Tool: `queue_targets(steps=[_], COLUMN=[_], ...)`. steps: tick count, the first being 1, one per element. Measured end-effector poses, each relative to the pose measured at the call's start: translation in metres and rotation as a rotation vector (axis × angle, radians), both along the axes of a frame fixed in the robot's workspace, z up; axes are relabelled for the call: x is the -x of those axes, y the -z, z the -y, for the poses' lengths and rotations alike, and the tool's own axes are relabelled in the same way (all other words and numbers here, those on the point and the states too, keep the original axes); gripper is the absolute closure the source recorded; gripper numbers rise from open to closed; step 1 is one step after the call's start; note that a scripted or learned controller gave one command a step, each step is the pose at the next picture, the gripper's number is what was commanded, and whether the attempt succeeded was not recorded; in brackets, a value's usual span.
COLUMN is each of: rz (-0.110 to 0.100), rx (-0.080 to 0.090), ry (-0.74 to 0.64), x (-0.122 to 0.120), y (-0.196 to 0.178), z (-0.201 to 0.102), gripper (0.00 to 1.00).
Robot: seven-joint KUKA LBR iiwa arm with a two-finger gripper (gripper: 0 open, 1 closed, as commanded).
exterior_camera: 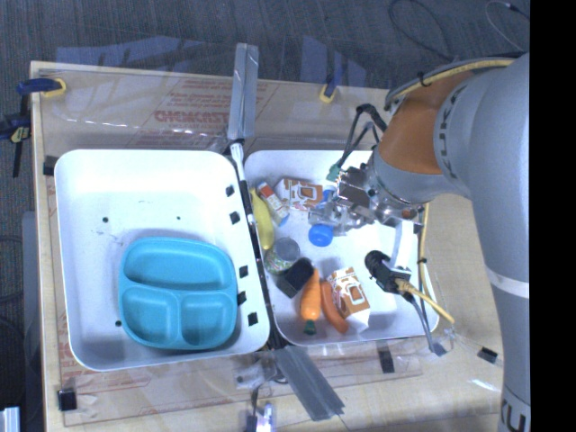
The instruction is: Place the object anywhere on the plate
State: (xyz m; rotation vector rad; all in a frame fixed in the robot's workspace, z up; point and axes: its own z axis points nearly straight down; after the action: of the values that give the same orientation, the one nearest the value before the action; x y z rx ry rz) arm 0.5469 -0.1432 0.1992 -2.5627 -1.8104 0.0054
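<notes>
Wooden worktop carries two white bins side by side. Left bin holds the blue compartment plate, unoccupied. Right bin holds clutter: carrots, small cartons, a banana, a blue cap. The arm's hand hovers over this bin's upper middle; whether it is apart or together cannot be told. No object sits on the plate yet. Recommended: secure one isolated item, lift clear of the divider, release over the plate's centre.
</notes>
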Motion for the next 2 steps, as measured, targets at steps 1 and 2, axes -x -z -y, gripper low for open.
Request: queue_targets(steps=[1, 2], rz=[0.001, 0.003], rx=[0.0, 0.0], ry=[-0.036, -0.241], x=[-0.028, -0.062], y=[-0.087, -0.082], z=[-0.026, -0.026], gripper=[1.0, 1.0])
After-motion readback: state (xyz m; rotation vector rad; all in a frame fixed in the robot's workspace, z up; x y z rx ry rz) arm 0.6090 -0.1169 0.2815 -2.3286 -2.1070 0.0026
